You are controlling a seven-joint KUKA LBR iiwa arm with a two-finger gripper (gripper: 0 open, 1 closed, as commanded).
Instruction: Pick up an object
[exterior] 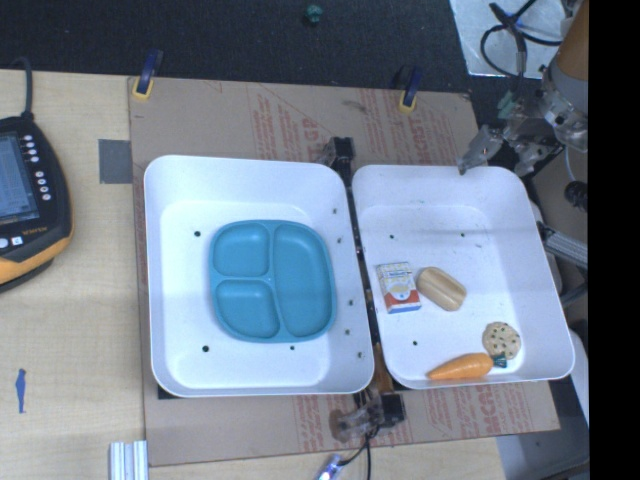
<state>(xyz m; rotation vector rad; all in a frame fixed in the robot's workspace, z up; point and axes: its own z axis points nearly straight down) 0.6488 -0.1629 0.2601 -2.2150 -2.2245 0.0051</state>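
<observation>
Now, starting at the left, one left bin (165, 268) holds one blue plate (272, 280) with three little sections in it, and nothing lies on the plate. Next to it, with their edges almost touching, sits one right bin (450, 193), and this is where the things to pick up are. Going across it, I count one small box (398, 287) with a red and white label, then one tan bread roll (441, 288) just beside the box, then one orange carrot (461, 368) lying down near the front wall, and one round cookie (501, 340) with dark chips just above the carrot's tip. That makes four small things, one of each. Up at the far right corner of this bin is the gripper (478, 154), up near the rim and well away from all four things. I cannot tell if the claw is wide or narrow, and nothing shows in it. I think a good try would be to move over one thing, like the bread roll, since it has some room on its right side. The carrot looks harder because it hugs the wall.
</observation>
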